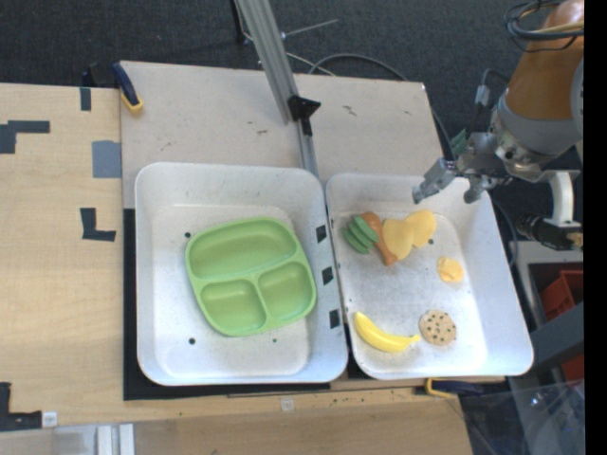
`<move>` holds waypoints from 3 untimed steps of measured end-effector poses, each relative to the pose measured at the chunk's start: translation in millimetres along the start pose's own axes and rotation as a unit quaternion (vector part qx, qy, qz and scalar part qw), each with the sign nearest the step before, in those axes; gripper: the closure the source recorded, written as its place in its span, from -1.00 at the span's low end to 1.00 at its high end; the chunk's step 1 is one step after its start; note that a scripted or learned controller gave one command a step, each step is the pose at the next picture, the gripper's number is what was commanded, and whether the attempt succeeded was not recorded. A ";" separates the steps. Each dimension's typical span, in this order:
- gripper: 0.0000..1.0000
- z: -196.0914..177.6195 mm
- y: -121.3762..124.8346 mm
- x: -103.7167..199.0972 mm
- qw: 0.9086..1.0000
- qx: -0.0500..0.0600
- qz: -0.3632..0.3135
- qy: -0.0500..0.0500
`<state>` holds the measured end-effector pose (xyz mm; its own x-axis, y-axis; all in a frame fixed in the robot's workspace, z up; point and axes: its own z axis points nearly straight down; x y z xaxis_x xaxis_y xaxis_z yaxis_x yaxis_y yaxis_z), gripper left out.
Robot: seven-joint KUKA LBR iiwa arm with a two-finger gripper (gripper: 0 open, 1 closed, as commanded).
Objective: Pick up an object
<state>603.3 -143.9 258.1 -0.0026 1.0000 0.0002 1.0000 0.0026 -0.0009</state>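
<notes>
Two shallow white plastic bins (152, 254) sit on the desk; the jaws (453, 186) hang spread, nothing between them, above the right bin's yellow plastic toy (410, 232).

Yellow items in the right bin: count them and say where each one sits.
3. A banana at the front left, a small yellow piece toward the right wall, and a larger yellow piece near the middle back, touching the carrot. Anything under that pile would be hidden.
</notes>
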 end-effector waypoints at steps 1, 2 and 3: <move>-1.00 0.0 0.0 0.0 1.000 0.000 0.000 0.000; -1.00 53.4 9.6 1.1 1.000 0.002 0.000 0.000; -1.00 100.4 1.7 5.2 1.000 0.003 0.000 0.000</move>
<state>604.9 -138.6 157.7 -0.0018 1.0000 0.0000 1.0000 0.0018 -0.0063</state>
